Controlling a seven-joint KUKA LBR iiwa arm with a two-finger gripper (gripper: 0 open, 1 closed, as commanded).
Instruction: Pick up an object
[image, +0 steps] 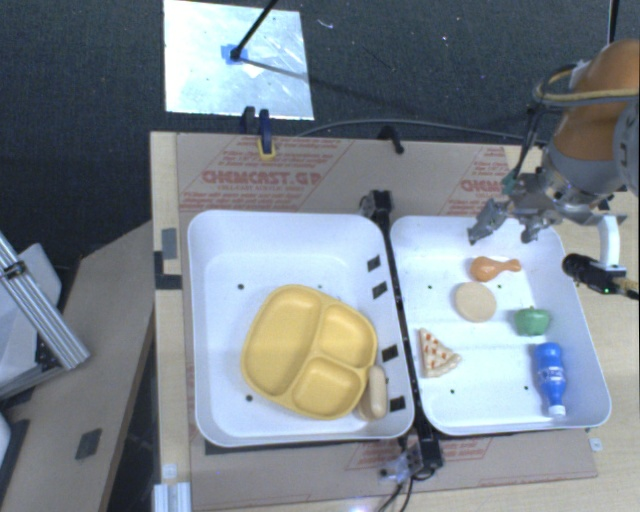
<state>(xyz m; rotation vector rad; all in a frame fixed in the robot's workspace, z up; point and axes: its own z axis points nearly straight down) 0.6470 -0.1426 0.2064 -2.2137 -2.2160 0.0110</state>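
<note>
My gripper (507, 225) hangs open over the far edge of the right bin (590, 400), with nothing between its fingers. Just below it in that bin lies an orange chicken drumstick (493, 267). A round tan cookie (475, 301) sits a little nearer, with a green pepper (533, 321) to its right. A pizza slice (435, 353) lies near the bin's left wall. A blue bottle (549, 376) lies at the near right.
The left bin (215, 300) holds a yellow divided plate (308, 350) with a small bread roll (376, 391) against its near right edge. A black divider with clips (392, 300) runs between the bins. Cables cross the cardboard behind them.
</note>
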